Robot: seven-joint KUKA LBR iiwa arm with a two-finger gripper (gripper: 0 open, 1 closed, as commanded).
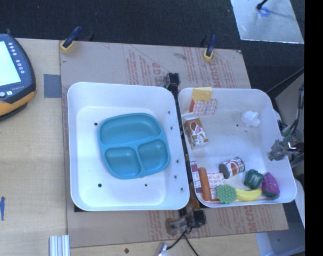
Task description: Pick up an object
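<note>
Camera view, looking down on the bench: two shallow white bins are set side by side on a cardboard sheet (151, 63) fastened at its far edge by two clamps.

Left bin (79, 143): one blue divided plate (134, 144) with three compartments is laid near the middle of its floor.

Right bin (268, 103): candidate objects for picking are listed as follows.
- A yellow block (202, 94) is lodged in the far left corner, touching a small printed packet (204, 108) just beside it.
- A brown and white carton (196, 132) is laid along the left wall, towards the middle.
- A white crumpled item (250, 118) is placed in the far right part of the floor, well apart from the rest.
- A small can (233, 167) is laid on its side near the near edge.
- A hot dog toy (204, 181) is laid against the near left corner, on a printed pack.
- A green round toy (225, 193), a banana (248, 194), a dark green vegetable toy (253, 178) and a purple bunch of grapes (270, 185) are clustered along the near edge, touching or nearly so.

Gripper (281, 151): seen as a grey part at the right wall of the right bin, above its rim. Nothing is seen between its fingers; how far the jaws are parted cannot be told.

Also recorded: a handheld control pendant (7, 73) at the far left edge of the bench.
</note>
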